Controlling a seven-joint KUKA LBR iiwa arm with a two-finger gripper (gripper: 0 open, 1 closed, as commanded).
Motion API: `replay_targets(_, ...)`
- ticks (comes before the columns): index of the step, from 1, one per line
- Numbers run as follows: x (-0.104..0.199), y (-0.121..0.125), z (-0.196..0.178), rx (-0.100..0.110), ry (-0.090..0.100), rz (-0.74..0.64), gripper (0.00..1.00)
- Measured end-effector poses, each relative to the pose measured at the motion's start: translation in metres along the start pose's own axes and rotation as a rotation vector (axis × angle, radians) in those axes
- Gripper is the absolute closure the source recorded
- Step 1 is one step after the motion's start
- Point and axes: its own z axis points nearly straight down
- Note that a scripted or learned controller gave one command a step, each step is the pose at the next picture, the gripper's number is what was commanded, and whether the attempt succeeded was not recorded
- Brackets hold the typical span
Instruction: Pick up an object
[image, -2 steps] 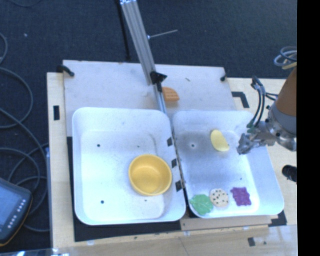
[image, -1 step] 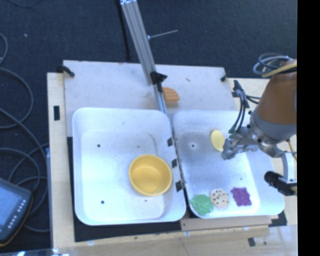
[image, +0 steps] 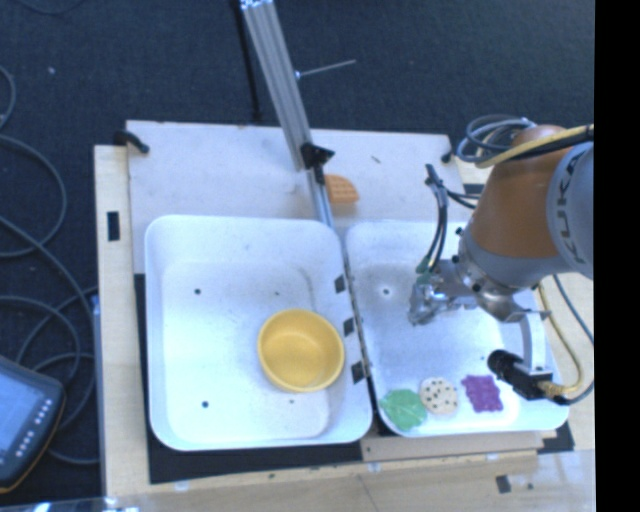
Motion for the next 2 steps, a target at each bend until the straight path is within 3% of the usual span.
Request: replay_targets(2, 0.11, -0.012, -0.007, -0.002, 0.003, -0.003, 1.0)
